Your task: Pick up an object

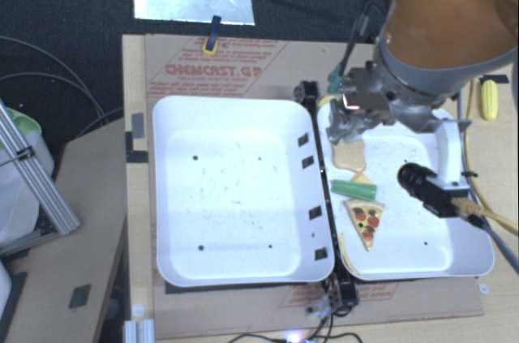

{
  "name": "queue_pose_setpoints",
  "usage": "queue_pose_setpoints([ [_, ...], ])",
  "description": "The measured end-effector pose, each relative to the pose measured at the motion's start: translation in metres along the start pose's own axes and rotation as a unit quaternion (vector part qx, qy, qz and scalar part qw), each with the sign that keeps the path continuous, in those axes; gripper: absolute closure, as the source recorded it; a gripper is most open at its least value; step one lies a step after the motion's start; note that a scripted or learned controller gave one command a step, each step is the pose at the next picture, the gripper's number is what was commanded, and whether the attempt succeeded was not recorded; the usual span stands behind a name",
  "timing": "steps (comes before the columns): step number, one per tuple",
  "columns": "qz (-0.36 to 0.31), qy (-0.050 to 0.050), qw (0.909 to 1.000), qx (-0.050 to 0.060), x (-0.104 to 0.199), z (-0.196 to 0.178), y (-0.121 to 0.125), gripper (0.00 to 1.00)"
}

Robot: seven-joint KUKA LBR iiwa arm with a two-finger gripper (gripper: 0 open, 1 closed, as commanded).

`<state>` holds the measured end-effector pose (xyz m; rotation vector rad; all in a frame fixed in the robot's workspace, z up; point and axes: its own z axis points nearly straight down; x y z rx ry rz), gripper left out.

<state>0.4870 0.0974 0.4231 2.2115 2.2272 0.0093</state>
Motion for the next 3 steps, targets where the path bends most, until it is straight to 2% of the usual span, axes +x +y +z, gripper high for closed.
queue_pose_setpoints([
  [1, -0.002, 0.001, 1.0000, -0.001, 0.084, -0.041, 0.045, 1.00],
  [2, -0.001, 0.000, 1.0000, 0.000, 0.079, -0.049, 0.044, 1.00],
  [3, 0.003, -0.003, 1.0000, 0.008, 0.108, 0.250, 0.100, 1.00],
])
